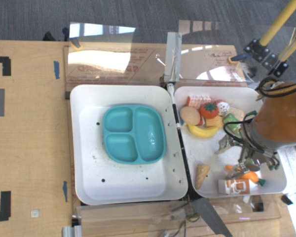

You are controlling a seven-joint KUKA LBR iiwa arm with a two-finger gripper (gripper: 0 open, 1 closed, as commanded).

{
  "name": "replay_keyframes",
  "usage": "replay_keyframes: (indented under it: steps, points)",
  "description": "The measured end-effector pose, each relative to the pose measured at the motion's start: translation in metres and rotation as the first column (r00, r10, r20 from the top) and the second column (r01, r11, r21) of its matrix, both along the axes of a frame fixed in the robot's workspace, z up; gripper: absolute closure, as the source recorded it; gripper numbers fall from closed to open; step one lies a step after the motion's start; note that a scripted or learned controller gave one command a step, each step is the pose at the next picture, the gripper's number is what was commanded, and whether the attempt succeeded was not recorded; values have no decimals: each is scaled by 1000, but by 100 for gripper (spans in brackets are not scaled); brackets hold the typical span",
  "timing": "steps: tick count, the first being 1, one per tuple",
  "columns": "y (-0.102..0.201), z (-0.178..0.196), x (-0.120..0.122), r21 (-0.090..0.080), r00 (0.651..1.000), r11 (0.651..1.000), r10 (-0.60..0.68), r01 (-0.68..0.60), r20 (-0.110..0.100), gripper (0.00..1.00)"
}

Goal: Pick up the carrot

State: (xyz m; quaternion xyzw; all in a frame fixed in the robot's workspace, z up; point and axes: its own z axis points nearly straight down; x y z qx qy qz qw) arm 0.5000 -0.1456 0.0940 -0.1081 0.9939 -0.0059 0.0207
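The carrot (248, 176) is a small orange toy with a green tip, lying near the front right of the right bin (214, 194). My gripper (244, 163) hangs directly over it, low in the bin and touching or nearly touching its top. The gripper's body hides part of the carrot. The grey arm with its orange band (281, 120) reaches in from the right.
A white carton with an orange label (235, 185) lies just in front of the carrot. A tan cone (202, 174) lies to its left. A banana (204, 131), a tomato (209, 110) and other toy foods crowd the bin's back. The left bin (84, 147) holds a teal divided plate (134, 133).
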Motion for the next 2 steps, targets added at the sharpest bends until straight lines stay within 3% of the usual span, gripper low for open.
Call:
replay_keyframes:
  steps: [1,2]
  points:
    - [23,0,-1,3,997,997,-72,72,-1,0]
    - [111,92,-9,5,908,909,418,-418,-31,0]
